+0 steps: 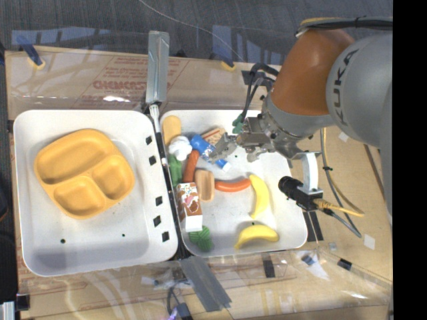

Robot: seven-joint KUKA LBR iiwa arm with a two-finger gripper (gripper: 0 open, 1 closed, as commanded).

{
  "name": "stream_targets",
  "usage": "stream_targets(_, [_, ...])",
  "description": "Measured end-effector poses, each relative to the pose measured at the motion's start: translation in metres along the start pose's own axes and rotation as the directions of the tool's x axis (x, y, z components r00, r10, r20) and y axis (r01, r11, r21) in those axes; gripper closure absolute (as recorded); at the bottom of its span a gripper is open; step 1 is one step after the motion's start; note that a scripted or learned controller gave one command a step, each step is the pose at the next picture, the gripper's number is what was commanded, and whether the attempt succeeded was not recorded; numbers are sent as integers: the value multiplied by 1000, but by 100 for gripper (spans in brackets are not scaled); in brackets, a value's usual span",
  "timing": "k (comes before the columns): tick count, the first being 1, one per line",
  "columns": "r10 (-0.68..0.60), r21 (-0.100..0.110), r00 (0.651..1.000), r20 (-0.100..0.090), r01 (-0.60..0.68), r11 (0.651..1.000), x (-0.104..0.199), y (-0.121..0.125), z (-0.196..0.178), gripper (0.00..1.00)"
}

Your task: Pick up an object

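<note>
Reaching in from the right, the grey-and-orange arm (333,79) bends low over the right bin (293,235), its fingers (223,153), spread unclear, among toy food just beside a blue object (199,143) near two bananas (259,212).

The two shallow plastic bins (40,245) are plain white, the left one dotted with a few small black marks. In it lies a yellow-orange divided tray (83,172). The right bin holds two bright yellow bananas (259,195), an orange-red sausage-like piece (232,186), a small brown and white carton (189,202), a green leafy toy (202,239) and a blue and white item (200,145). The robot arm (347,72) is grey with an orange band.
</note>
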State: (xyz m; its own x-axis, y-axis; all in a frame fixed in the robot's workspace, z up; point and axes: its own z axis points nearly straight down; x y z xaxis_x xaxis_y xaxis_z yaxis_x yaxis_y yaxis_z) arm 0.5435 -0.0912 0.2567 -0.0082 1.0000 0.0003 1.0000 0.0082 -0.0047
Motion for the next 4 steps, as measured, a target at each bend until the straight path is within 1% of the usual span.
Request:
stream_targets(1, [-13,6,1000,0,13,1000,7,66,70,0])
stream_targets(2, [-139,-2,990,0,139,990,-36,72,165,0])
stream_targets(3, [-202,-7,979,2,202,979,-41,115,130,0])
stream_targets(4, [-686,-2,728,2,686,728,-32,78,165,0])
